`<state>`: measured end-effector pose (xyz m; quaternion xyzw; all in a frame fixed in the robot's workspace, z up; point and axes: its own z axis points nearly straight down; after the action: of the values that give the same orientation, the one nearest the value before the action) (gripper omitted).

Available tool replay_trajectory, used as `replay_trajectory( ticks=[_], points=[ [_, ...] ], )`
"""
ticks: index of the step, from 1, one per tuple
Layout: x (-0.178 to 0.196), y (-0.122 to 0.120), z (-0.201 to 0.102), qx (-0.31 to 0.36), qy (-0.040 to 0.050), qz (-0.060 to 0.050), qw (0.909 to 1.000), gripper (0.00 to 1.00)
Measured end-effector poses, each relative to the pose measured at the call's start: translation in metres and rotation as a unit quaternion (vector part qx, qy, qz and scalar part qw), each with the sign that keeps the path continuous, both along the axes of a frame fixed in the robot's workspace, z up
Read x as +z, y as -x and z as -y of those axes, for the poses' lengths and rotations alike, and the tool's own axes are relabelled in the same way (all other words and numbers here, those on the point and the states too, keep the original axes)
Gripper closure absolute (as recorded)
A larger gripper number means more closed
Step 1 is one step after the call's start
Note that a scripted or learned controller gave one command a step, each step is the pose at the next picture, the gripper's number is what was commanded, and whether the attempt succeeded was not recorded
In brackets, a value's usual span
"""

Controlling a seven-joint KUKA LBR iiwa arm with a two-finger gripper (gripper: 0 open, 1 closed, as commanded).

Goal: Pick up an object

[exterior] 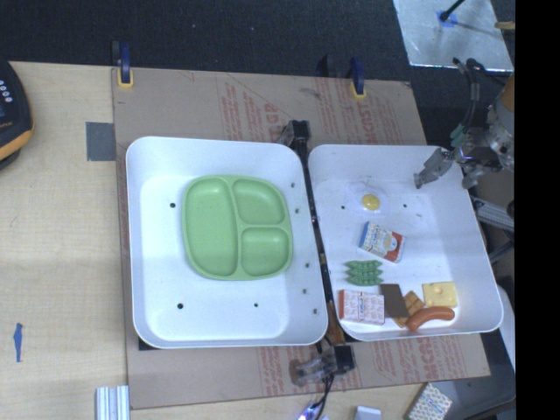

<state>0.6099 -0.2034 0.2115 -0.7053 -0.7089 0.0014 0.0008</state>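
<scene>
The right bin holds several toy food items: a small yellow piece, a white and red carton, a green pea pod, a red and white packet, a brown block, a yellow cheese square and an orange sausage. My gripper hangs over the bin's far right corner, open, with nothing between its fingers. It is up and to the right of the yellow piece, well apart from every item.
A green divided plate lies in the left bin. Both bins rest on a cardboard sheet clamped at the back. A black and yellow device sits at the far left edge of the bench.
</scene>
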Motion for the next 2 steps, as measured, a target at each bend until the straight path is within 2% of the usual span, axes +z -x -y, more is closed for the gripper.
replay_trajectory(
  ticks=[1,2],
  points=[
    [-0.107,0.058,-0.048,0.000,-0.0029,-0.006,1.0000,0.00],
    [-0.090,0.053,-0.044,0.000,0.0001,-0.001,1.0000,1.00]
  ],
)
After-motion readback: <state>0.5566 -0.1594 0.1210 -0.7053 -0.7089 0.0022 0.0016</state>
